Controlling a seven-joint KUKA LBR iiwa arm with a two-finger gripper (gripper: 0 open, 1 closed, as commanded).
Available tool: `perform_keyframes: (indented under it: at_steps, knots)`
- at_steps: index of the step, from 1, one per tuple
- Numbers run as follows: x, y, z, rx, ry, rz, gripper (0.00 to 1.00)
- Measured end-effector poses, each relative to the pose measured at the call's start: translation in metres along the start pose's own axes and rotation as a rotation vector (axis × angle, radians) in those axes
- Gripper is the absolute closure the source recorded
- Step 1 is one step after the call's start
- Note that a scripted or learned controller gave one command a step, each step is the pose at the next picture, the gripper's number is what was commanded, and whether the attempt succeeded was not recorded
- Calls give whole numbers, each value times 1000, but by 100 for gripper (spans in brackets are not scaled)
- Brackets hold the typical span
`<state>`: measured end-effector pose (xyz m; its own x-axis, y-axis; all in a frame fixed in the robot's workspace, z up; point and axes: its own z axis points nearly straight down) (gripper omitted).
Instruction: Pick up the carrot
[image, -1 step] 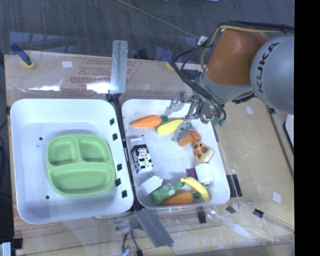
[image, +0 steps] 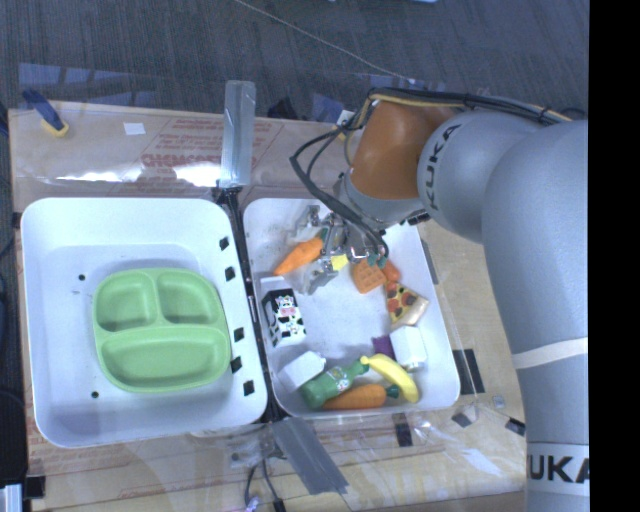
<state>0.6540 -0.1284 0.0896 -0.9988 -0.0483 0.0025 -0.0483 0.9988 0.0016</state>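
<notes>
Carrot (image: 300, 256): lies in the right bin (image: 440, 345), upper left part, just beside the gripper (image: 328, 262).
Axis: long axis slants from lower left up to the right; which end is the tip is unclear.
Fingers: open or closed cannot be told.
Risk: crowded toys nearby, and a second orange piece (image: 355, 397) by the front wall; a wrong or glancing grasp seems likely.
</notes>
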Motion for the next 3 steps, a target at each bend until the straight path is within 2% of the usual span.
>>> perform_keyframes:
  at_steps: [1,2,3]
  knots:
    - [-3,1,-14,3,-8,-6,100]
    - [61,22,-4,2,-5,2,100]
    - [120,38,-43,2,-6,175,100]
